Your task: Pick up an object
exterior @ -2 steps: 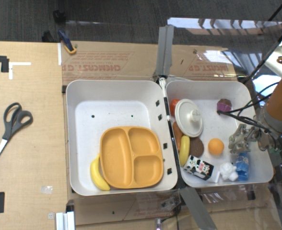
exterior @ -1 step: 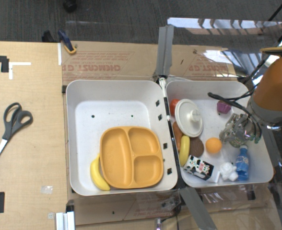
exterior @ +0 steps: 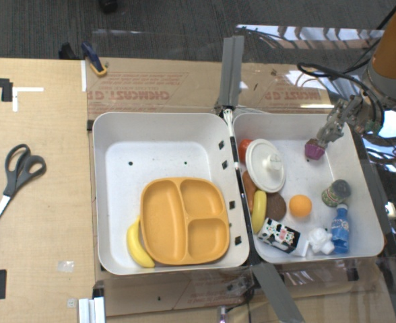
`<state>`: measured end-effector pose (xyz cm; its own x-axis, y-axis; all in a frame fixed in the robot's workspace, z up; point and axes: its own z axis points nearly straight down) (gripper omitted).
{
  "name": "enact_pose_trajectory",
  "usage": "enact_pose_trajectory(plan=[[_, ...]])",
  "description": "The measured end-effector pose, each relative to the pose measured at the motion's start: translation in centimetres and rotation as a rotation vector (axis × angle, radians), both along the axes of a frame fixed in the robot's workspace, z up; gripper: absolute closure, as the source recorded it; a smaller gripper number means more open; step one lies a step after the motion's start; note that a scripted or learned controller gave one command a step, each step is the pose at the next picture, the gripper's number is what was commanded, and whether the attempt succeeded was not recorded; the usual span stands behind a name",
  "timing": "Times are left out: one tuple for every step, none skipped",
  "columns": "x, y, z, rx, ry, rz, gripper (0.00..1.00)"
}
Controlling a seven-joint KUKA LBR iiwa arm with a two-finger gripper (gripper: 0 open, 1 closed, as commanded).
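One gripper [exterior: 331, 134] near right bin's [exterior: 364, 173] far edge, over purple cup [exterior: 314, 150]

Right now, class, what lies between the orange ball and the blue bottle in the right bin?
In the camera view, the stretch between the orange ball and blue bottle is bare white bin floor.

The arm [exterior: 392, 52] shows a broad, rounded orange section at the upper right, above a grey wrist piece. From the wrist extends a slim two-finger gripper [exterior: 327, 134] of pale grey metal, with small darker joints along the fingers. Black cables [exterior: 333, 74] loop loosely around the wrist area, and one seems to run along the arm's body, though glare there makes this hard to confirm.
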<state>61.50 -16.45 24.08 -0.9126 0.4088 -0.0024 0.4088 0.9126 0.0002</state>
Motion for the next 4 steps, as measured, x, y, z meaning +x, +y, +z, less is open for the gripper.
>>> enact_pose_trajectory(plan=[[-5.9,3.4,-6.0,0.0,0.002,-0.139,1.0],[-2.5,4.7,0.7,-0.001,-0.002,-0.075,1.0],[-8.3,5.2,-14.4,-0.002,-0.007,0.274,1.0],[-2.1,-4.6,-14.6,-0.003,-0.004,0.273,1.0]])
